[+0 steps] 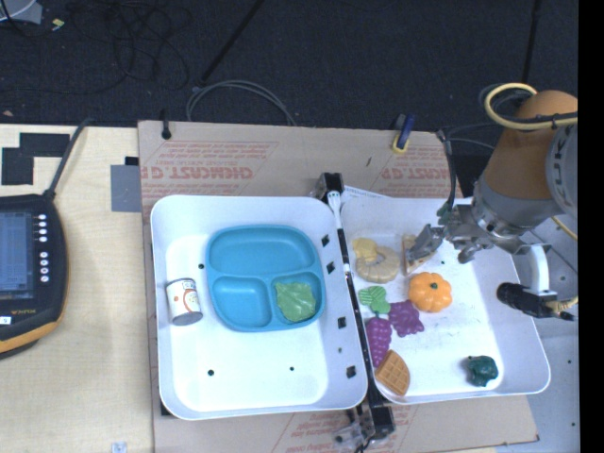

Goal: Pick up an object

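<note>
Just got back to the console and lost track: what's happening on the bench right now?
The KUKA arm reaches in over the right bin, its tool low near the far side, beside a tan toy bagel and above an orange toy pumpkin. Nothing is visibly held. In the left bin, a blue divided plate carries a green lettuce piece.

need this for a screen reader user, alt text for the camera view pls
A robot arm's gripper hovers low over the right white bin, beside a toy orange pumpkin, purple grapes and a waffle. The left white bin holds a blue divided tray and a small can.
</note>
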### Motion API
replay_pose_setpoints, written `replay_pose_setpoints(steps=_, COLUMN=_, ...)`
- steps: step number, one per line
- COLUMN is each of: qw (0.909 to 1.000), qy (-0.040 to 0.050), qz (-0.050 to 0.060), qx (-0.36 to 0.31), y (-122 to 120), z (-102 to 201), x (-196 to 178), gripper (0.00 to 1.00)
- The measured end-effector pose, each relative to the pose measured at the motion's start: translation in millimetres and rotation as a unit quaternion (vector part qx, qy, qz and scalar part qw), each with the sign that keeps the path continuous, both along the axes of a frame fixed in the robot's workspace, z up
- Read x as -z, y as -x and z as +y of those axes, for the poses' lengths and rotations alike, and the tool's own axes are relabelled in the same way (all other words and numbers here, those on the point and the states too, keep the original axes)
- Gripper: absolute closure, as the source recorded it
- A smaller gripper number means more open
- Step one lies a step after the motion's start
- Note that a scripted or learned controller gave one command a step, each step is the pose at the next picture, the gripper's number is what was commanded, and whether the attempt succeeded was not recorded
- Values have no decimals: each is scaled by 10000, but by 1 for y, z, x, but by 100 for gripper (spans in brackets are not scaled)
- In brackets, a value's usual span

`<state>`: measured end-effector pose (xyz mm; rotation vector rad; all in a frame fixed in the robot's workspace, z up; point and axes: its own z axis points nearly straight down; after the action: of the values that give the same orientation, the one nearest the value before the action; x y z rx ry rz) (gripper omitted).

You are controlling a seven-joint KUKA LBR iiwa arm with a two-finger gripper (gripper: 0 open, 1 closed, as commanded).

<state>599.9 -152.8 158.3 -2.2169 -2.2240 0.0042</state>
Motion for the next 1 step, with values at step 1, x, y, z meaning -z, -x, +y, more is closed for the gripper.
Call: replay_pose_setpoints(steps=1, qw=10000, qy=-14, qz=9, qx=22, y=69, z=27, x=73, gripper=0)
